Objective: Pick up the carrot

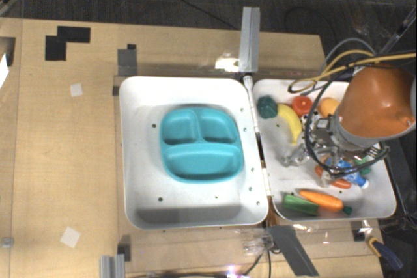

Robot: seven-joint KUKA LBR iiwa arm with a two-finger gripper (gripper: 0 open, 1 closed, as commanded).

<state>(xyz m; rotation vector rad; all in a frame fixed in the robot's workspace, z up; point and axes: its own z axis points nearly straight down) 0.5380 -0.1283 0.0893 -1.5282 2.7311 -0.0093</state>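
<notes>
Carrot (320, 200), orange, long and tapered, lying flat; pincer (332, 163) state unclear.

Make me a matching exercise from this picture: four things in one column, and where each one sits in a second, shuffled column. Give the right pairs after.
Things:
1. orange toy carrot
2. turquoise divided plastic plate
3. yellow toy banana
4. dark teal rounded toy

Places:
A. middle of the left white bin
B. near edge of the right white bin, beside a green toy
C. far left corner of the right bin
D. right bin, between the teal toy and the arm's wrist

Pairs: 1-B, 2-A, 3-D, 4-C
</notes>
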